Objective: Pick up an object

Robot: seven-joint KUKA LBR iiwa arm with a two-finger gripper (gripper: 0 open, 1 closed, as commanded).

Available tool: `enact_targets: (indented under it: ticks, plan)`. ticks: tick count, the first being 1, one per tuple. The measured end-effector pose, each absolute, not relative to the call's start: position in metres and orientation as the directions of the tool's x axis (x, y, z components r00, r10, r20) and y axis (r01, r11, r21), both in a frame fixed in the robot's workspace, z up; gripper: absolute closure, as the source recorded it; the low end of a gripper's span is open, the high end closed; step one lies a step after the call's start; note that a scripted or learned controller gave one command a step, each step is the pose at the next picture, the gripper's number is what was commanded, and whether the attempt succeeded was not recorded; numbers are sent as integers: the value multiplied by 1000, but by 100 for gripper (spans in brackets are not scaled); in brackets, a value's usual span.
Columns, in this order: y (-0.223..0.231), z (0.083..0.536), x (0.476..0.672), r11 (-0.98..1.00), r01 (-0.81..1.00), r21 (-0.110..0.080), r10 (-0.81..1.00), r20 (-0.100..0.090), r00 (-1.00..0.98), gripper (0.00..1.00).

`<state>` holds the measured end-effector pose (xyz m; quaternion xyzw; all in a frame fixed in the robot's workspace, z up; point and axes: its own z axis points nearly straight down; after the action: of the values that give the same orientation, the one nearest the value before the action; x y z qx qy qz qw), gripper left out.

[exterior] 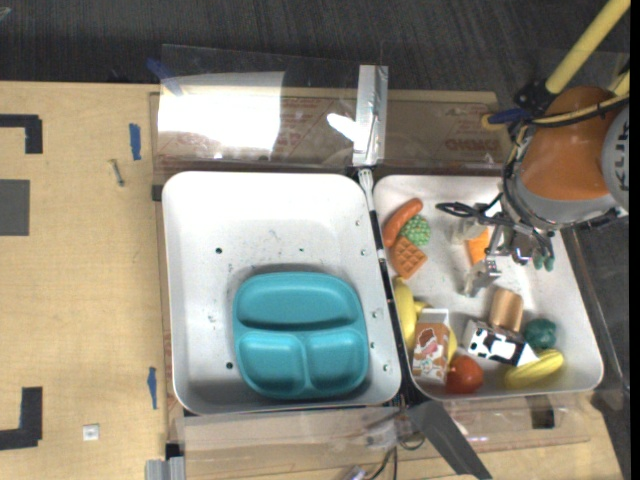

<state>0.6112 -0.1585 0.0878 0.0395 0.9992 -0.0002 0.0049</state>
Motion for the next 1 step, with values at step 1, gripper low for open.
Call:
enact_targets:
  ticks: [1]
  plan:
    - [-135,88,604,992,122,1,122,-6,-992,0]
